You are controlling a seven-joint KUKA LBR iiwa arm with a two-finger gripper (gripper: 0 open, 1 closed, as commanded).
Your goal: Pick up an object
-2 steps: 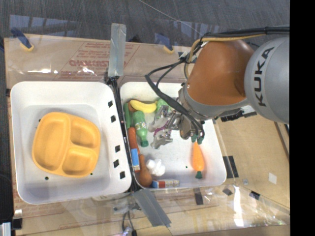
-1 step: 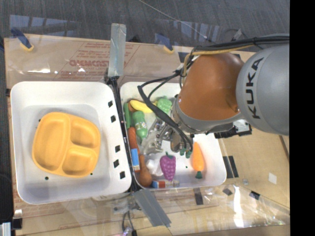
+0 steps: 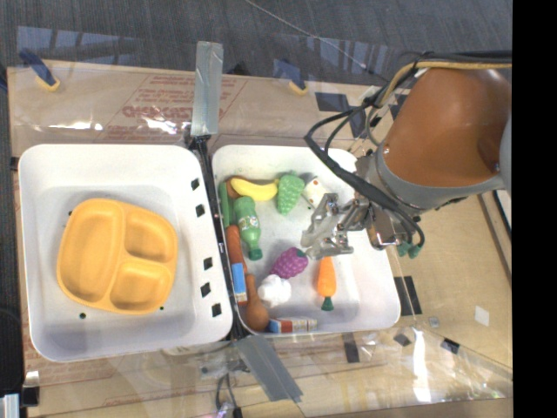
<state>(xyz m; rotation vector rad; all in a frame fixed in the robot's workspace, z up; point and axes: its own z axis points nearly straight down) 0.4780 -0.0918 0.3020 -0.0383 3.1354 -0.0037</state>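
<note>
Camera view: yellow tray [image 3: 117, 255] is held in left bin [image 3: 35, 233]; toy foods are crowded in right bin [image 3: 379, 290]; gripper [image 3: 324, 233] is seen narrow, empty.

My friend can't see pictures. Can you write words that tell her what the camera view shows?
A robot gripper hangs over the right bin, full of toy food: a banana, green grapes, purple grapes, a carrot and a green bottle. The left bin holds a yellow divided tray.

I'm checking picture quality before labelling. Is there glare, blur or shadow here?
Camera view: glare streaks the clear plastic sheet around the bins; the toys, such as the banana, are sharp; the gripper looks slightly soft; the yellow tray casts a faint shadow.
</note>
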